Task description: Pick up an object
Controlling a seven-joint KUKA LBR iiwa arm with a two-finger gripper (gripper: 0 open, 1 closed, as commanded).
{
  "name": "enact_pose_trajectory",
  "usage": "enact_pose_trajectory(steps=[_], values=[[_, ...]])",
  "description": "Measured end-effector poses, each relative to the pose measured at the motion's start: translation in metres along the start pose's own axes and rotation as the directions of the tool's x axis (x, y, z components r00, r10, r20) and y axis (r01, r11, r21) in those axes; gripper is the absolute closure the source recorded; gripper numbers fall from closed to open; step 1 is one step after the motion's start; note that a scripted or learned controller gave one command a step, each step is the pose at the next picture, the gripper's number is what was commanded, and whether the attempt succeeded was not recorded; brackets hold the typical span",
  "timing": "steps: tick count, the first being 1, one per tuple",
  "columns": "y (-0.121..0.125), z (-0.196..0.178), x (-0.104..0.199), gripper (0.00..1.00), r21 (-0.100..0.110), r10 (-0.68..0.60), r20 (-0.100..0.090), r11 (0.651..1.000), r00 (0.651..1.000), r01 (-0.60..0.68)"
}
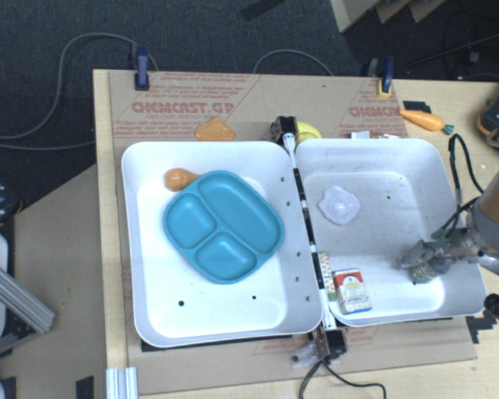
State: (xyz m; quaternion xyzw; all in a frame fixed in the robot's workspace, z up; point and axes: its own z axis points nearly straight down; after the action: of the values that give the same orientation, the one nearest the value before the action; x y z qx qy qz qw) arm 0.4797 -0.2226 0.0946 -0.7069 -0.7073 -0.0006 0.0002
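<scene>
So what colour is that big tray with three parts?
Blue tray, seen in the camera view.

Right bin's (399,152) middle lies open — blue tray (223,225) crowds the left bin (141,223).

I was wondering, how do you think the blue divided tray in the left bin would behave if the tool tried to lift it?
The blue divided tray looks like moulded plastic, so probably stiff and light for its size. Its wide, flat shape likely leaves its thin rim as the place to pinch. The glossy surface suggests it may slide on the left bin when nudged.
</scene>
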Motion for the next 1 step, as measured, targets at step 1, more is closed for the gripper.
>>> enact_pose_trajectory(steps=[1], values=[[0.0801,0.0000,0.0576,1.00,-0.006,-0.009,0.002,1.000,1.000,0.009]])
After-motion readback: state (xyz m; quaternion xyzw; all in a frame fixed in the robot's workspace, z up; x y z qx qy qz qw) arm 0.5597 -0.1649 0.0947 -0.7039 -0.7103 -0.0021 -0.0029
